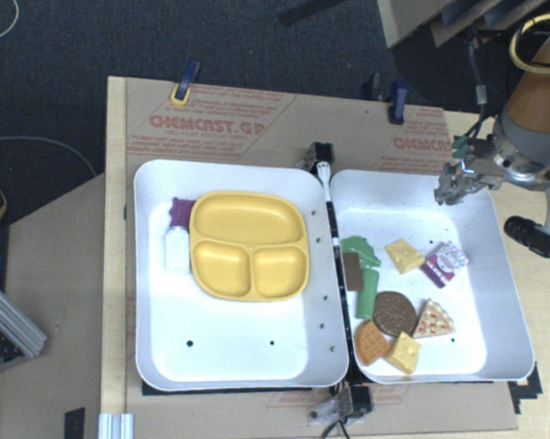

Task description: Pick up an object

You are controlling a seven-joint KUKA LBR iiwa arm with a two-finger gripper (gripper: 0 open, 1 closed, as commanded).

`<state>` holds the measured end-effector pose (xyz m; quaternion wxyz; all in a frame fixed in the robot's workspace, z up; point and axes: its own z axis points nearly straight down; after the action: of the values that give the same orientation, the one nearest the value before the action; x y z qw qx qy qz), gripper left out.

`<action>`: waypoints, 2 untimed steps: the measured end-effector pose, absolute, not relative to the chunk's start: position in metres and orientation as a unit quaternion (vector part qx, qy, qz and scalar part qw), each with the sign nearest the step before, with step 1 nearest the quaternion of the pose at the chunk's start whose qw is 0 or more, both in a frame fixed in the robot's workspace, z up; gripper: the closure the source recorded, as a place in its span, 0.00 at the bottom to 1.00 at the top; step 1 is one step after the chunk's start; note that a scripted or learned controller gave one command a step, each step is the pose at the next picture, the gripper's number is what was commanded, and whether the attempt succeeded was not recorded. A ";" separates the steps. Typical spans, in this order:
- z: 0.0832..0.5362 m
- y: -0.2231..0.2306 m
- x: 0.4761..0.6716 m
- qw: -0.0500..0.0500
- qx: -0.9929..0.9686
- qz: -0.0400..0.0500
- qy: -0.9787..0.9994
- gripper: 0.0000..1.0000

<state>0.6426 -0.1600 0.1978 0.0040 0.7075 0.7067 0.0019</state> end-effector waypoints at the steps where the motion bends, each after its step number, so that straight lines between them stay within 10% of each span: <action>1: 0.227 -0.160 0.644 0.003 0.707 0.001 0.707 1.00; 2: 0.216 -0.108 0.625 -0.002 0.706 0.000 0.709 1.00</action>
<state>0.6253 -0.1084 0.2165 -0.0024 0.7056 0.7086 -0.0003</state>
